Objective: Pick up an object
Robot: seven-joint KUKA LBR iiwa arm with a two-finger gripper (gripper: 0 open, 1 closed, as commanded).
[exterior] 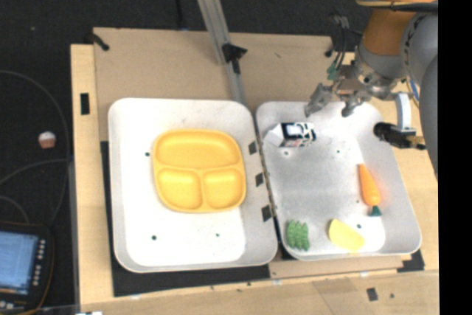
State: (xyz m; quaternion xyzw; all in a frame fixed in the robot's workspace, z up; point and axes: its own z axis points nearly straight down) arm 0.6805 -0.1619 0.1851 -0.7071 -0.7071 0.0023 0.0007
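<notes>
Open tool (333, 102) above right bin's (317, 181) far edge

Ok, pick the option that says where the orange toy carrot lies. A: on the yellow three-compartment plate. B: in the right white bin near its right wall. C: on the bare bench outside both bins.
B: the orange toy carrot lies on the floor of the right white bin, close to its right wall, apart from the yellow three-compartment plate in the left bin.

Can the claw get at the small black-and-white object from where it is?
Probably yes. The claw hangs over the right bin's far edge, and the object lies just beside it with bare floor around.
</notes>
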